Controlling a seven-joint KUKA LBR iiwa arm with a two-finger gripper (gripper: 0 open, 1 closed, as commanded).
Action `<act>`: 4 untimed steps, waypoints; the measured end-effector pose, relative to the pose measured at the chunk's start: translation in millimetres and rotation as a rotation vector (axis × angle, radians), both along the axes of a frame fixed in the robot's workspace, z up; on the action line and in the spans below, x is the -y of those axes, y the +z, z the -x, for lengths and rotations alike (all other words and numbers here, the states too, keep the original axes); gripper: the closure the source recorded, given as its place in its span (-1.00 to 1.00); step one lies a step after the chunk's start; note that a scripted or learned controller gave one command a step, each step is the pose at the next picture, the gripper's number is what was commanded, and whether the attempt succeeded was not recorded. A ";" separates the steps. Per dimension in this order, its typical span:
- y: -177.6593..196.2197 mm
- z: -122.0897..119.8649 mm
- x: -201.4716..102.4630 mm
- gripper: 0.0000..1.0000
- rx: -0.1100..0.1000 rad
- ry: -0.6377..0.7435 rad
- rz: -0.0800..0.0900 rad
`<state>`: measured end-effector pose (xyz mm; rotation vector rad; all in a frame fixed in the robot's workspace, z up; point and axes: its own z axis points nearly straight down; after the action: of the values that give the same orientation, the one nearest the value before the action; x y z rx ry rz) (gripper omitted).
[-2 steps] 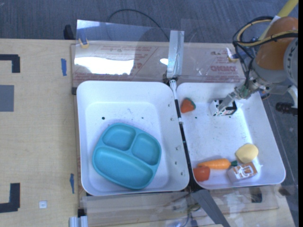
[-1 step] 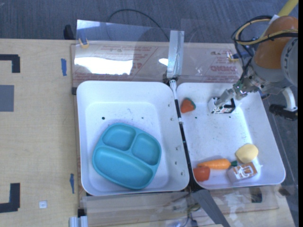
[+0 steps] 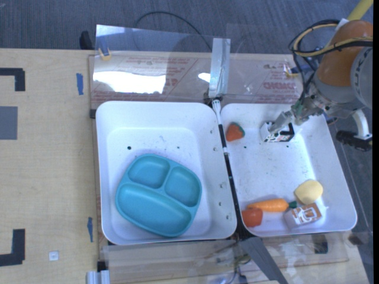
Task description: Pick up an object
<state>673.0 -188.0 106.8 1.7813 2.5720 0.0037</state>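
Observation:
My gripper (image 3: 278, 135) hangs low over the far part of the right bin (image 3: 337, 158), open, with nothing between its fingers. A small red and orange strawberry-like toy (image 3: 235, 132) lies just to its left, near the bin's far left corner. Along the near side of that bin lie an orange carrot (image 3: 269, 205), a red tomato (image 3: 252, 216), a yellow lemon (image 3: 309, 190) and a small white carton (image 3: 305, 214). The grey arm with its orange band (image 3: 340, 64) reaches in from the upper right.
The left bin (image 3: 112, 135) holds a blue divided plate (image 3: 159, 194). A ridge (image 3: 225, 158) separates the two bins. Clear plastic sheeting (image 3: 154, 70) stands behind both. Wooden bench top (image 3: 41, 158) lies to the left.

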 end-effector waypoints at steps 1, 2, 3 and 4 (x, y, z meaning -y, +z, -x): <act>45.6 7.6 -58.4 -1.00 -0.007 0.227 -0.002; 37.9 5.1 -34.6 -1.00 -0.009 0.315 -0.001; 72.0 17.6 7.9 -1.00 -0.007 0.581 0.003; 81.8 15.3 6.9 1.00 0.000 0.581 0.006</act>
<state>657.7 -194.9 188.5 0.9690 2.9730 0.0018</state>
